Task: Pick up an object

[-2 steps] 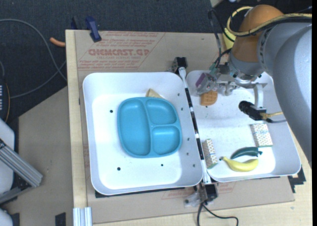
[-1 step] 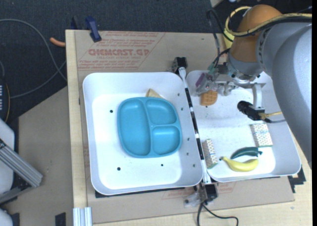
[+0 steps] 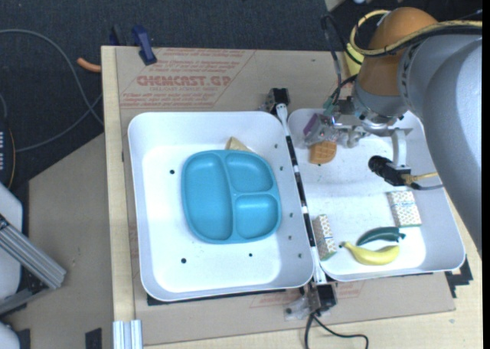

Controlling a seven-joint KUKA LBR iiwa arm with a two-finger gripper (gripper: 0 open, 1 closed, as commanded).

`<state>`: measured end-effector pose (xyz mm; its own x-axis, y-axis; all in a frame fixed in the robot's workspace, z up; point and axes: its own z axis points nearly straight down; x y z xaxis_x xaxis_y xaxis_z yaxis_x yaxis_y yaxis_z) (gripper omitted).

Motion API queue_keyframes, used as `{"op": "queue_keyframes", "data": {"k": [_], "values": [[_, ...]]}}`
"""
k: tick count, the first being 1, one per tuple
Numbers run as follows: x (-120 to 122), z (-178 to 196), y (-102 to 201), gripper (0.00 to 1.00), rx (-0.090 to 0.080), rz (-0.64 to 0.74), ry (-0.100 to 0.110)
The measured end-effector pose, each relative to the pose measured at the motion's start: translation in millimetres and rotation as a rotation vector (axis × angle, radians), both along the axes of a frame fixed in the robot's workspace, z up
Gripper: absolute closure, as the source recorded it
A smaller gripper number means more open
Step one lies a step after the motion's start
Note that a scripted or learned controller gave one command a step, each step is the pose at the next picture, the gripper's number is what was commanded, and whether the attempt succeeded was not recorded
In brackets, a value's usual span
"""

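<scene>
Orange-brown object [image 3: 323,152] sits just beneath the arm's fingers [image 3: 334,132], right bin [image 3: 436,252]

Small orange-brown object [image 3: 323,152] in right bin's upper left, yellow banana [image 3: 371,254] lying near its front edge

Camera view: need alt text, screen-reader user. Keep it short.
A grey arm with an orange band reaches from the right, its gripper over the right bin beside a small orange-brown object. That bin also holds a banana. The left bin holds a blue divided plate.
</scene>
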<state>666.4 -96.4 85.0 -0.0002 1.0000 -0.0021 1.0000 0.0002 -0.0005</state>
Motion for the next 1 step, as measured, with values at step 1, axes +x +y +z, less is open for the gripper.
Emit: {"op": "queue_keyframes", "data": {"k": [1], "values": [[0.0,0.0,0.7,0.00,0.000,0.000,0.000]]}}
